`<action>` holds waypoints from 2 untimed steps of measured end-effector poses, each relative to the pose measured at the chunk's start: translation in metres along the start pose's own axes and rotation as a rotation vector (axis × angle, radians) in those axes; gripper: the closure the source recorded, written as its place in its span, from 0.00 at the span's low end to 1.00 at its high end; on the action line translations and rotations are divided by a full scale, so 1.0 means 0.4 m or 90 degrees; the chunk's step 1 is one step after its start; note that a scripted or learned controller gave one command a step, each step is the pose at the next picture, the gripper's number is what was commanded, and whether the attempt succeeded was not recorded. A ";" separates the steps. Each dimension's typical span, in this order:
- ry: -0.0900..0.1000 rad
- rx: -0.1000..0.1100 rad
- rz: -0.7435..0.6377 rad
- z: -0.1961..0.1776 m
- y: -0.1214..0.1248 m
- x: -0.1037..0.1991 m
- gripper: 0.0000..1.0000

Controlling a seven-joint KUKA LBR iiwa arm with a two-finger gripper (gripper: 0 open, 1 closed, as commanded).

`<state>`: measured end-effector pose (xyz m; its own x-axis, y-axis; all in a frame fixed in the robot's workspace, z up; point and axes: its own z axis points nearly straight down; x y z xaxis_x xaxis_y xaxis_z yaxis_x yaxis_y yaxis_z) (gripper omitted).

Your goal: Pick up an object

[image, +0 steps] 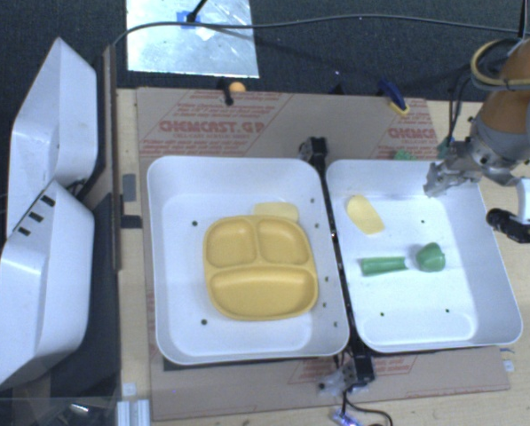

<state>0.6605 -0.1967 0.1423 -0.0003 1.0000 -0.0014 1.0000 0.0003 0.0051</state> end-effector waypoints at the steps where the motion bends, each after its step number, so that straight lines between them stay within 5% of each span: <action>1: 0.000 0.000 0.000 -0.109 0.011 -0.004 1.00; 2: 0.000 0.001 0.000 -0.181 0.013 -0.004 1.00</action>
<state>0.6654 -0.1983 0.2146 -0.0009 1.0000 -0.0009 1.0000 0.0009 0.0035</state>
